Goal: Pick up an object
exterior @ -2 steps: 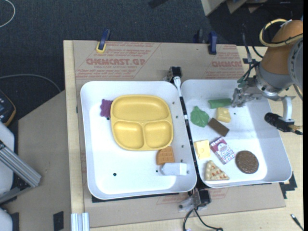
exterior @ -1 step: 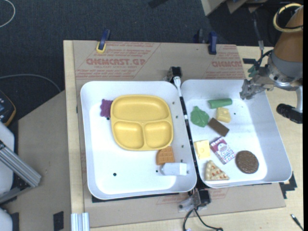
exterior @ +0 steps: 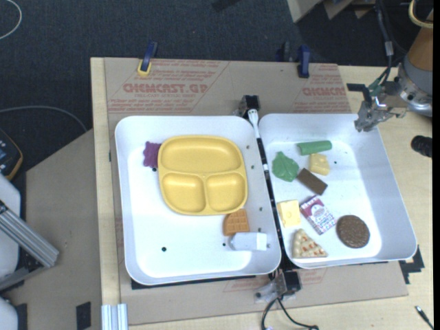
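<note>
Camera view: the gripper point(exterior: 366, 119) hangs at the far right corner of the right bin point(exterior: 385, 163), above its rim and touching no object; whether it is spread or pressed together cannot be told from here. Down and to its left lie the bin's objects: a green stick point(exterior: 314, 146) nearest, then a yellow wedge point(exterior: 319, 163), a green leaf point(exterior: 284, 166) and a brown bar point(exterior: 312, 181). Farther toward the near edge sit a yellow block point(exterior: 289, 213), a small carton point(exterior: 317, 214), a brown cookie point(exterior: 353, 231) and a pizza slice point(exterior: 307, 245). Well to the gripper's left, the left bin point(exterior: 137, 205) holds a yellow tray point(exterior: 203, 174), a purple piece point(exterior: 150, 153), a waffle point(exterior: 236, 222) and a white piece point(exterior: 249, 241).
</note>
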Robot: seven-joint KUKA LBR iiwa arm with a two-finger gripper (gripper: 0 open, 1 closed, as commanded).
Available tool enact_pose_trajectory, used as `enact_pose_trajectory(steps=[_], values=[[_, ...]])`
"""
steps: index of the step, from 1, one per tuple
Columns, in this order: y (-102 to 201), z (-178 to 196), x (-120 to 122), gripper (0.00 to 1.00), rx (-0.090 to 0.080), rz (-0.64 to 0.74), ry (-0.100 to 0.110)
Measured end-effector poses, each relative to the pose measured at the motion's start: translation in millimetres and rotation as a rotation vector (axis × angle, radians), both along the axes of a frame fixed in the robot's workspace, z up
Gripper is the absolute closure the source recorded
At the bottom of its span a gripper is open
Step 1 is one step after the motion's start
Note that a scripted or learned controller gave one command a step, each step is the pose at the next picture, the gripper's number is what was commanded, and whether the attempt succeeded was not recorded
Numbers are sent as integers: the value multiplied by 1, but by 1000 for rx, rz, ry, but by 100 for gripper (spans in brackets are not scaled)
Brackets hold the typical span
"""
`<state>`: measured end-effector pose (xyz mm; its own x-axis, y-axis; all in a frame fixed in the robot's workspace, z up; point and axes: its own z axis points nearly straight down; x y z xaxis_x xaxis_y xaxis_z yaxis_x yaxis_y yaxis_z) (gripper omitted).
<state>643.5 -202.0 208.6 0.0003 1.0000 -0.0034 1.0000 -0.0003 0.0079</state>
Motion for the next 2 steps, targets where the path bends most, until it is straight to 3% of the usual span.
enact_pose_trajectory(steps=[1, 2], values=[[0, 18, 1, 100, 1, 1, 3], [49, 9, -13, 100, 5, 4, 11]])
